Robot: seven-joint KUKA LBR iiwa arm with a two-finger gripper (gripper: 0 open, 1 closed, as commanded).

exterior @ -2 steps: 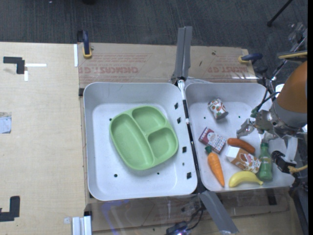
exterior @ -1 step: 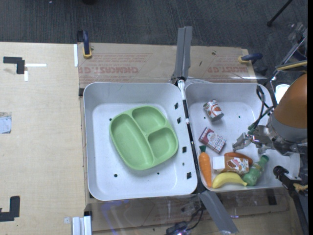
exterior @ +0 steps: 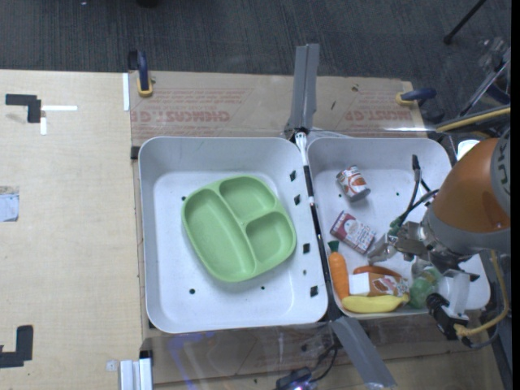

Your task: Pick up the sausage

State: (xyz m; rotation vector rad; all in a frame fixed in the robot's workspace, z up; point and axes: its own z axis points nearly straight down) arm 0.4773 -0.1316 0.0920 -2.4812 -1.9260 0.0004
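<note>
The sausage (exterior: 379, 281) is a reddish-brown piece lying near the front of the right bin (exterior: 382, 162), between the carrot (exterior: 339, 273) and a green vegetable (exterior: 423, 288). A yellow banana (exterior: 374, 304) lies just in front of it. My gripper (exterior: 392, 245) hangs low over the right bin, just behind and slightly right of the sausage, beside the small carton (exterior: 353, 231). Nothing shows between its tips. The arm's orange band (exterior: 478, 193) covers the bin's right side.
A red and white can (exterior: 353, 183) stands at the back of the right bin. The left bin (exterior: 162, 242) holds a green divided plate (exterior: 237, 227). A grey post (exterior: 305, 88) rises behind the wall between the bins.
</note>
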